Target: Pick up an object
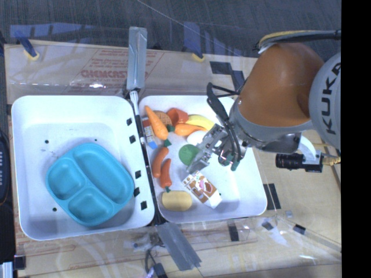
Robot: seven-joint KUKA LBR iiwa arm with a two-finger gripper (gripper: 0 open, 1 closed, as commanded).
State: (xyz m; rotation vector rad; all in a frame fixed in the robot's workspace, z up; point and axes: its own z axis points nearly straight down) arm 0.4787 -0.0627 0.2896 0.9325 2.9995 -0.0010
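Note:
The right bin (pixel 249 196) holds several toy foods: a carrot (pixel 156 122), a banana (pixel 200 121), a green ball (pixel 188 153), an orange sausage (pixel 160 161), a red-orange pepper (pixel 167 173), a pale potato (pixel 176 200) and a small printed carton (pixel 202 190). My gripper (pixel 202 158) hangs low over the middle of this bin, its metal fingers pointing down-left. The fingertips sit just right of the green ball and just above the carton. Nothing shows between the fingers.
The left bin (pixel 35 114) holds a blue divided plate (pixel 88 182). A grey divider bar (pixel 136 62) runs up from between the bins. The arm's orange band (pixel 278 86) overhangs the right bin's far right corner.

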